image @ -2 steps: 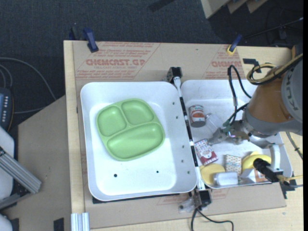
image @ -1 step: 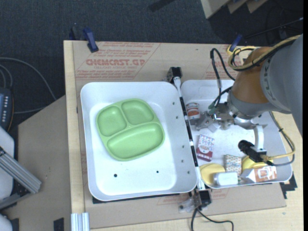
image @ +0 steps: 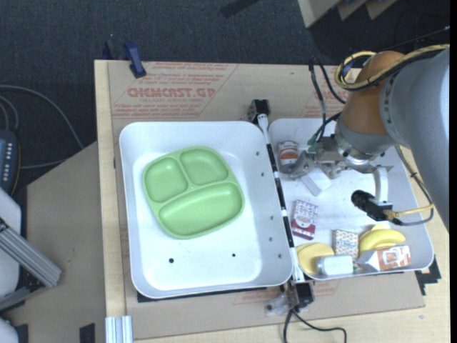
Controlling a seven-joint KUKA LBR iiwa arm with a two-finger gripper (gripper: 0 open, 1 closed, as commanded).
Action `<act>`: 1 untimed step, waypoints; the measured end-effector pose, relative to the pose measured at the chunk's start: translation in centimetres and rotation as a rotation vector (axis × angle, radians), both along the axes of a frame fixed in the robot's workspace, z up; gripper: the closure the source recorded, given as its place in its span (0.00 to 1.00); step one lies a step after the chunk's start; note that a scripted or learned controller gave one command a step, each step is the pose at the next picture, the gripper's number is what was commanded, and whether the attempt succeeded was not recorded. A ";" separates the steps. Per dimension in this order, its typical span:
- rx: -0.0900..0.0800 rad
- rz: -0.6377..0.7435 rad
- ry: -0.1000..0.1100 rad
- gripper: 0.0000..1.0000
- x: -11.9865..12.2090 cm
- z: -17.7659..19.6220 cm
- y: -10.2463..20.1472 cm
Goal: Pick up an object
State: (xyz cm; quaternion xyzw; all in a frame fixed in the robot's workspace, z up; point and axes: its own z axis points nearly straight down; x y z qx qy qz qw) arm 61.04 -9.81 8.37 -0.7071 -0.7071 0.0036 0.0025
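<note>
Small can (image: 288, 153) sits just view-left of gripper (image: 315, 165), whose claw state I cannot tell; likely light, stiff, slick-sided, apt to roll, so best pinched across its middle.

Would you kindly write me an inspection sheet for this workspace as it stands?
Surface: left bin and right bin, both white, on a printed cardboard sheet.
Job's things: right bin holds a small can, red-and-white packet, banana, patterned box, white bottle, orange carton.
Clutter: green divided plate in the left bin.
Grippers: gripper low over the right bin's far end, beside the can; grip cannot be judged.
Cables: black cable on the floor, left.
Surroundings: dark carpet; blue clamp at the sheet's far edge.
</note>
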 end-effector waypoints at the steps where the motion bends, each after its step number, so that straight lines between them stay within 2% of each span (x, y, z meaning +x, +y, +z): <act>1: -0.001 0.000 0.001 0.00 0.0 0.0 0.2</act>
